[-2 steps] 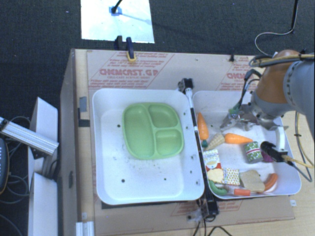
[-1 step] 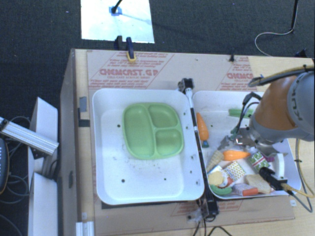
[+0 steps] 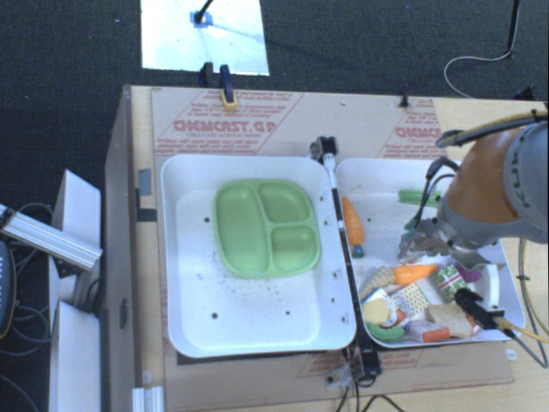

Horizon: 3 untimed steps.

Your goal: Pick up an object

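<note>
Bench topped with a brown board with red lettering [image 3: 257, 120], two shallow white bins side by side on it.

Left white bin [image 3: 184, 256]: light green divided plastic plate [image 3: 266, 228], three compartments, lying flat near the middle.

Right white bin [image 3: 382, 183]: all the loose objects.
- Long orange carrot-shaped toy [image 3: 352, 220] along the left wall, just beside the divider between the bins.
- Green stick-shaped piece [image 3: 412, 197] near the far side, partly hidden by the arm.
- Short orange carrot-shaped piece [image 3: 416, 273] in the middle, just below the gripper, touching the pile.
- Pile at the near edge: pale checked cracker-like square [image 3: 410, 299], tan bread-slice toy [image 3: 450, 318], green patterned packet [image 3: 448, 280], small purple piece [image 3: 470, 273], green dish rim [image 3: 388, 334] under the heap. Pieces overlapping, hard to separate further.

Grey arm with orange band [image 3: 485, 183] in from the right, bent down over the right bin. Two-finger gripper [image 3: 418, 245] low inside that bin, between the green stick-shaped piece and the short orange piece, very near the latter. Clenched or released: cannot tell, too blurred and dark. Nothing seen lifted or held.
</note>
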Available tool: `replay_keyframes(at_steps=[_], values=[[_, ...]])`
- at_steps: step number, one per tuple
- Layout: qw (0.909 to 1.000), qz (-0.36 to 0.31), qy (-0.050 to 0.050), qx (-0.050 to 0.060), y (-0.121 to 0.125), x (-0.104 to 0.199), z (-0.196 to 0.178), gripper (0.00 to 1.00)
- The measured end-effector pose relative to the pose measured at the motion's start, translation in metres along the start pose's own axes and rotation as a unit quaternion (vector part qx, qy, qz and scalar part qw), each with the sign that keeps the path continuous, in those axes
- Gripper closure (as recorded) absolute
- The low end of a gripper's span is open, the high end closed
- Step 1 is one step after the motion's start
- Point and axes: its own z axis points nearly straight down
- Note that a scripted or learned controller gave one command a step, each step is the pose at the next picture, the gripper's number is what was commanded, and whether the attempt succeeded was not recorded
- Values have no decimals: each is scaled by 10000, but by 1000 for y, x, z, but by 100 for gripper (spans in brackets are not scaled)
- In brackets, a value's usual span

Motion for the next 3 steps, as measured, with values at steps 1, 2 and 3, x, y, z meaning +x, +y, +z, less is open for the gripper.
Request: replay_keyframes(at_steps=[1,2,3], values=[[10000,-2,1,1,0,0,0,0],[10000,0,3,16,-50,14,10,0],[10000,-5,6,-6,-48,14,0,100]])
